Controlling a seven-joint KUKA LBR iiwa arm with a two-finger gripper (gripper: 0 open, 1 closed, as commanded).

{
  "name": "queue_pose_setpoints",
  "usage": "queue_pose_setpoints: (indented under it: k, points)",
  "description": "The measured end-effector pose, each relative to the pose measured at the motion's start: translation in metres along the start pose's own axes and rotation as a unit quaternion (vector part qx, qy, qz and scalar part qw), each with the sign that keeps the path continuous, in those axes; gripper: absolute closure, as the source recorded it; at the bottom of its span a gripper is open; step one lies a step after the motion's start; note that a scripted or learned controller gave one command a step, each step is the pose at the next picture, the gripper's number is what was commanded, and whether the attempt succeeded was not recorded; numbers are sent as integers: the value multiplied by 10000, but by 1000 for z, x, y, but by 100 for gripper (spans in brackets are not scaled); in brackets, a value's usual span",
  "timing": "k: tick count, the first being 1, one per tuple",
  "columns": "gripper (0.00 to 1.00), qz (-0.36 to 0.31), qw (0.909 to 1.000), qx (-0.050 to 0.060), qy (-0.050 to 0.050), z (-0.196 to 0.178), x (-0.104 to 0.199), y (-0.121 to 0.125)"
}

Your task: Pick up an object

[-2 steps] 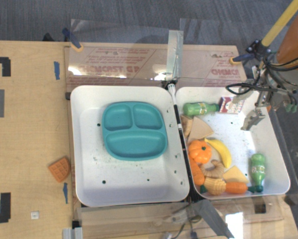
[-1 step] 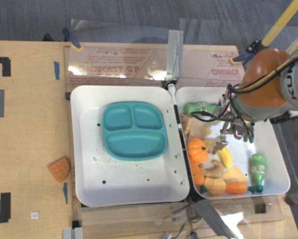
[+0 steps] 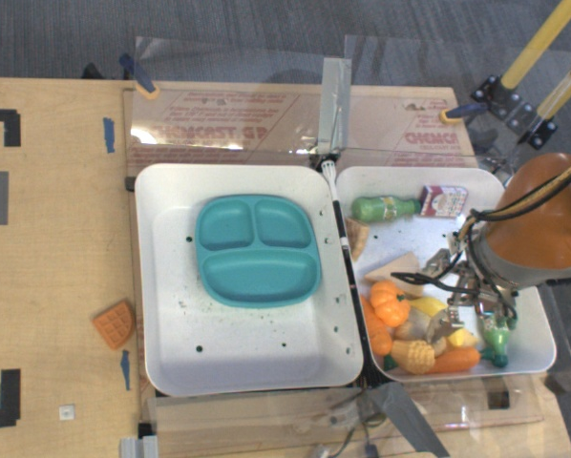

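Observation:
The right bin (image 3: pixel 407 176) holds a heap of toy food. A green bottle (image 3: pixel 386 207) and a small pink-and-white carton (image 3: pixel 443 200) lie at its far side. Nearer the front are an orange pumpkin (image 3: pixel 388 303), a corn cob (image 3: pixel 414 355), an orange carrot (image 3: pixel 459 359), a yellow piece (image 3: pixel 427 306) and a green piece (image 3: pixel 496 338). My gripper (image 3: pixel 448 324) is down in this bin at its front right, right over the pile between the yellow piece and the carrot. The wrist and its cables hide the toys beneath it.
The left bin (image 3: pixel 161 256) holds a teal divided plate (image 3: pixel 257 251). A tan wedge (image 3: pixel 392 263) lies near the divider between the bins. An orange waffle toy (image 3: pixel 114 324) sits on the wooden bench left of the bins. The arm's orange band (image 3: pixel 539 222) overhangs the right bin's right rim.

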State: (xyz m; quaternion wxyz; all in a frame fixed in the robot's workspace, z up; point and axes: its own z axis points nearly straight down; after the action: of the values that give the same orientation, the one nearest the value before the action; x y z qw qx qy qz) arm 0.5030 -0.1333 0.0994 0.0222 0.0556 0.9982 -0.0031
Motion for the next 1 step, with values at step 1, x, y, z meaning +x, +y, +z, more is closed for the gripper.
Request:
queue_pose_setpoints:
  k: [1]
  points:
    - [0, 186, 9998, 18, -15, -1, 13, 24]
